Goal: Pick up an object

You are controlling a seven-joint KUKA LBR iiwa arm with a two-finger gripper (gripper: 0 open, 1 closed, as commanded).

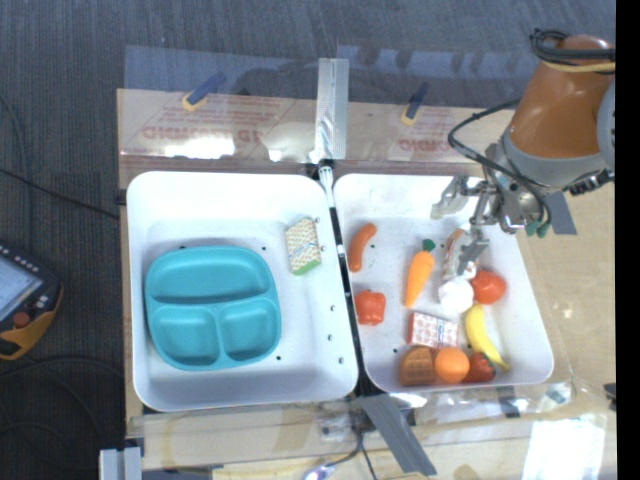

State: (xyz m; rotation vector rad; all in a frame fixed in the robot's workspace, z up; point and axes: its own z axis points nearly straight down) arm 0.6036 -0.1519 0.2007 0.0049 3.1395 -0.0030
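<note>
Metal fingers on your gripper (467, 251) point down into the right white plastic bin (385, 373), but the blur there leaves it impossible to tell how far apart they stand or whether anything sits between them. They hang just over a tight cluster: a small white rounded object (456, 294), a red plastic tomato (488, 287) touching it, and an orange plastic carrot with a green top (418, 276) just beside. Watch for a pinch that catches two pieces or squeezes a round one out sideways. A yellow plastic banana (484, 336) lies near. Farther off, in the left white bin (140, 388), a teal divided tray (212, 305) is well apart from any risk.
</note>
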